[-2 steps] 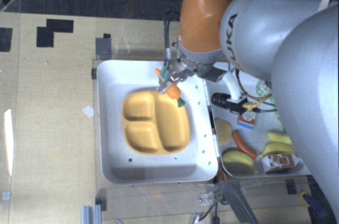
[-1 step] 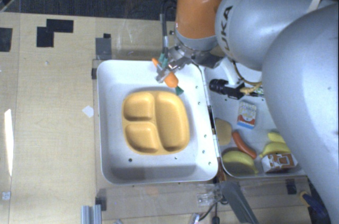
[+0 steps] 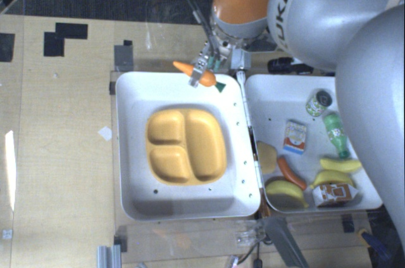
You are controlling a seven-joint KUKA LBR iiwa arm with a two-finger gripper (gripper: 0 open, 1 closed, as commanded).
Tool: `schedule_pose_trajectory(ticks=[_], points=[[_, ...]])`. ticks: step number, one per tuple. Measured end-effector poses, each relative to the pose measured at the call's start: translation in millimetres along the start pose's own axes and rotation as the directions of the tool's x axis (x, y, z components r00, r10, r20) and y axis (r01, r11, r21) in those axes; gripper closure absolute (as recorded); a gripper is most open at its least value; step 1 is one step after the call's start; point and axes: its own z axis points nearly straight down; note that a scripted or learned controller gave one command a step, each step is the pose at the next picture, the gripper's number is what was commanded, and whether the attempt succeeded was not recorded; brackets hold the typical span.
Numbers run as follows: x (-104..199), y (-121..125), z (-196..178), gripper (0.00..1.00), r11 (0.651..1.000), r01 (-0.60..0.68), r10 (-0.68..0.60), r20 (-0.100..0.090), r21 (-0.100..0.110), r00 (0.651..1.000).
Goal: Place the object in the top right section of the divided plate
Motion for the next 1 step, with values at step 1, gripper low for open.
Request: schedule_pose_trajectory(ticks=[1], points=[[26.6,-45.9,13.2,1.00,1.000,0.020,-0.020,-0.002,0.002,1.000]])
